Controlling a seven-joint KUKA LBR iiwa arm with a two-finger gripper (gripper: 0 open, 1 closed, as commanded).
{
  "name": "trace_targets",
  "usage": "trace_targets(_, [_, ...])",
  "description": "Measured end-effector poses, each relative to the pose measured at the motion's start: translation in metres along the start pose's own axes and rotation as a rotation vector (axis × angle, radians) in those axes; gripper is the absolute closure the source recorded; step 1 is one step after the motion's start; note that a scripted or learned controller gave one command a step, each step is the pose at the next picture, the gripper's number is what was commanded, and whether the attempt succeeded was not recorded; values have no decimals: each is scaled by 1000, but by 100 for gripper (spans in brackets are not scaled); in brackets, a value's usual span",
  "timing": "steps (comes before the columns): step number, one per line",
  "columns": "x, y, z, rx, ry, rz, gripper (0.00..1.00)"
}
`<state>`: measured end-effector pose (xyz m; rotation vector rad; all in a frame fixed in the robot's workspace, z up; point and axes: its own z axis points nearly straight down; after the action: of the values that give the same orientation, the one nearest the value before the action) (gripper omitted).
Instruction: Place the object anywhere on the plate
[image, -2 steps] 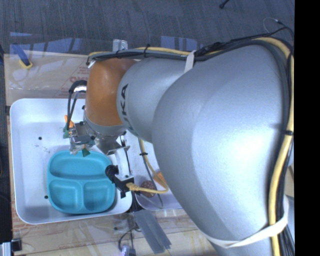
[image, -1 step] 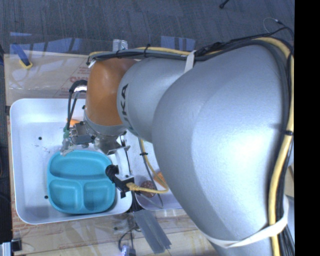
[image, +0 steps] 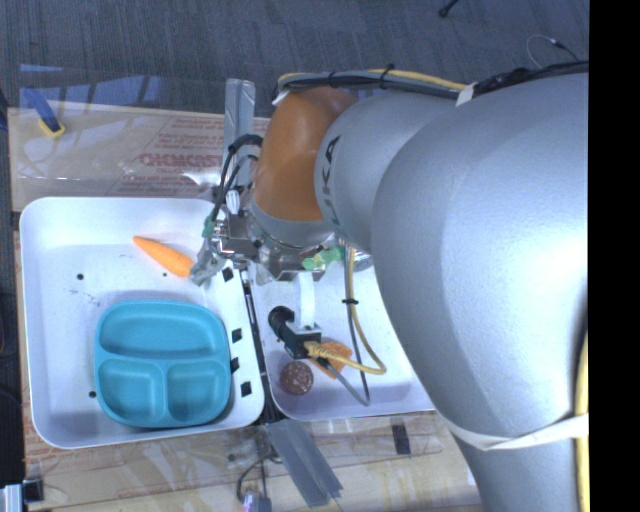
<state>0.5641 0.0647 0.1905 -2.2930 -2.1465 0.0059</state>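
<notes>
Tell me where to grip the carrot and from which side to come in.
Grip the carrot across its thicker middle, coming down from above. It lies flat on the left bin's floor, long axis slanting from upper left to lower right, so the fingers should close across that axis. The gripper is by its right end, the plate below it.

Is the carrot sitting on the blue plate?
No, the carrot lies on the white floor of the left bin, just above the blue plate and not touching it.
</notes>
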Motion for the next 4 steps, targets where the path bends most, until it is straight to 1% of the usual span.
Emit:
trace_targets(1, [1,0,-9,2,0,-5,100])
trace_targets(2, [-16,-85,0,2,2,-430,100])
trace_targets(3, [73,-48,5,-2,1,-727,100])
trace_targets(4, [72,-48,5,-2,1,-726,0])
